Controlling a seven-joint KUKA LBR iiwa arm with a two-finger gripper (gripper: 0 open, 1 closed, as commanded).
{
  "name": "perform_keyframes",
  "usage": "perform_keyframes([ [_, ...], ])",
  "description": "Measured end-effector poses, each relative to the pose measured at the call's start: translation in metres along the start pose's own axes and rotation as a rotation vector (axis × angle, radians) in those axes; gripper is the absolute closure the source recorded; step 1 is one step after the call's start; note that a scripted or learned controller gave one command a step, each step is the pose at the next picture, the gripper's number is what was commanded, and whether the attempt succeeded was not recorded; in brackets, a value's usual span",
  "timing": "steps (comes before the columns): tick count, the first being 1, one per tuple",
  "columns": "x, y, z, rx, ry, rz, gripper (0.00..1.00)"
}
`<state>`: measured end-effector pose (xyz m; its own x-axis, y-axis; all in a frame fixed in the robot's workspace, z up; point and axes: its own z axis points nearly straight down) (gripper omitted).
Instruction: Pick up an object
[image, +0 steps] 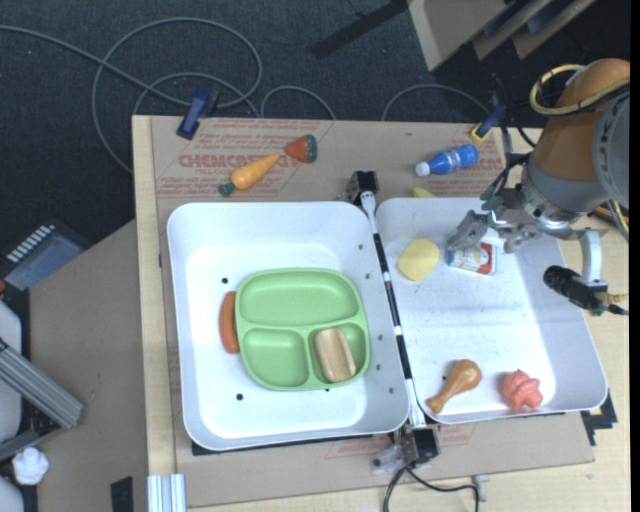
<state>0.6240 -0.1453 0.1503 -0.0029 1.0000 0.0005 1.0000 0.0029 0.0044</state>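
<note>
Gripper low in right bin, far end, directly over small red-and-white packet. Fingers look spread, straddling packet, though view is unclear; no hold evident. Yellow lemon just left.

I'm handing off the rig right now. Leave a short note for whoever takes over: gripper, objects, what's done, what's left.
Gripper: low in the right bin, at its far side, directly over a small red and white item; no grasp visible.
Same bin: yellow lemon just left of it; drumstick and pink toy along the near edge.
Done: nothing lifted.
Left: grasp one object and raise it.
</note>
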Motion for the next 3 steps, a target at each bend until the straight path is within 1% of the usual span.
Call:
perform_keyframes([
  [1,-0.077,-0.006,0.015,0.002,-0.004,0.004,0.00],
  [2,-0.016,-0.007,0.019,0.006,0.001,0.001,0.00],
  [3,-0.055,-0.044,0.042,0.006,-0.001,0.004,0.00],
])
